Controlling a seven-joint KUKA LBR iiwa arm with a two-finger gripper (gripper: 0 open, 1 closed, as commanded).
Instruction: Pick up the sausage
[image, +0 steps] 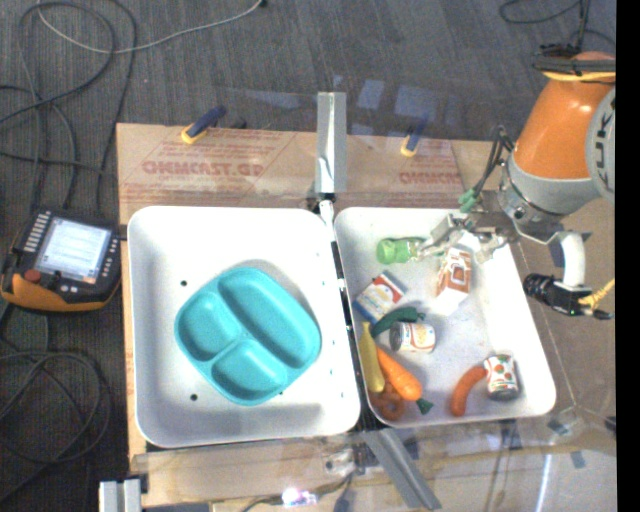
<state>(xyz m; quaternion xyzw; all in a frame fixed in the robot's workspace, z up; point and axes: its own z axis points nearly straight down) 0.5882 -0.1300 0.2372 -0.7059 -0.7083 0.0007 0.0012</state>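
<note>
The sausage (466, 389) lies in the right bin's (530, 330) near corner, touching a small can (501, 376) on its right. The hand (462, 236) hovers at the far end, above a carton (454, 271) and green bottle (400, 248); whether it is apart or together I cannot tell. It should descend on the sausage's free left side, clear of the can. A carrot (398, 375) lies nearby; the teal tray (249, 333) fills the left bin.
</note>
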